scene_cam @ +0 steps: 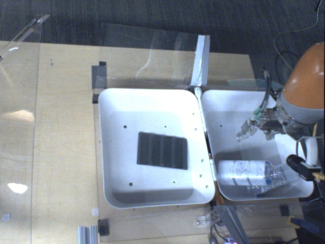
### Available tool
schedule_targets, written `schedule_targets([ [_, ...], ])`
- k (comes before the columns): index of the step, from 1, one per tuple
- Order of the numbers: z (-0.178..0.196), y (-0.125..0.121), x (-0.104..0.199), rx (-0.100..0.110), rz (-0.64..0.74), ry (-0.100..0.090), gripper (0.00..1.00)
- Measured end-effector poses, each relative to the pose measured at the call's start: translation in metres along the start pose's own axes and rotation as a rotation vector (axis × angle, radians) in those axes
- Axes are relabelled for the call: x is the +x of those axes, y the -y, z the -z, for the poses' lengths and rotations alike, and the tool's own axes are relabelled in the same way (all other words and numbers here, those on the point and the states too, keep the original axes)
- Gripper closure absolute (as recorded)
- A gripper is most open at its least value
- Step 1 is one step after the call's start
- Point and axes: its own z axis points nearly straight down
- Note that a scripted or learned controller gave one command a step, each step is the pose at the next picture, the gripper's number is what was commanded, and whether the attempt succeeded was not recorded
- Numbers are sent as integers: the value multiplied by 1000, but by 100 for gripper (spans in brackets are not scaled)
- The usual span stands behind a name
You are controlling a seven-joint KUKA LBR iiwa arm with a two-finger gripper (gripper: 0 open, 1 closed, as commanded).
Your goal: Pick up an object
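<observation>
The pale wooden bench [56,151] is bearing two shallow white plastic bins side by side. Taking the right-hand white bin [223,111] as landmark, the left-hand white bin [117,111] is sitting against its left wall, holding a dark ribbed rectangular mat [162,150]. The grey arm with its orange band [307,85] is reaching over the landmark's right rim. A clear crumpled plastic bottle [249,173] is lying along its near wall. The two-finger gripper [248,130] is hovering over its middle, apart from the bottle; its fingers seem parted, holding nothing, though blur makes this uncertain.
</observation>
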Motion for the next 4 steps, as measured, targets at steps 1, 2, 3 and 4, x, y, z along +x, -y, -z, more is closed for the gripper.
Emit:
schedule_targets([
  [1,-131,-12,-16,-12,-146,1,0],
  [2,-119,-68,16,-3,-102,0,0],
  [3,-79,-135,-50,-5,-155,2,0],
  [4,-132,-76,-54,-7,-7,2,0],
])
